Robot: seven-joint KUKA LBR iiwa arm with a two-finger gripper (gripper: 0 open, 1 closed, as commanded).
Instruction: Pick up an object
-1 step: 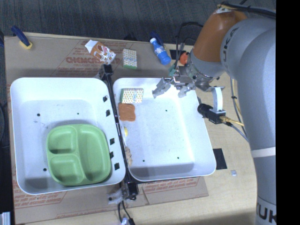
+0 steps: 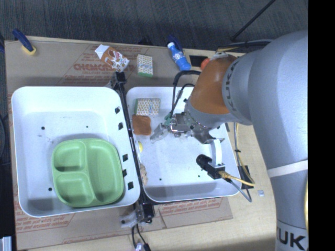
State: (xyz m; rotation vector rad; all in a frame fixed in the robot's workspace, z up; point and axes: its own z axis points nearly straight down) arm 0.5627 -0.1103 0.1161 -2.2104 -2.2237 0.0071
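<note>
Camera view shows the fingers [image 2: 159, 132] low in the right bin [image 2: 172, 184], close together and holding nothing, their tip just beside a flat brown object [image 2: 141, 124] near the bin's left wall. A checkered green and white packet [image 2: 147, 106] lies at the far left corner, while the near half is bare white floor.

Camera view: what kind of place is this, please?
Probably a robot lab's grasping bench: a grey arm reaches over two white bins, clamps hold cardboard under them, and small test objects like a green tray lie inside.
</note>
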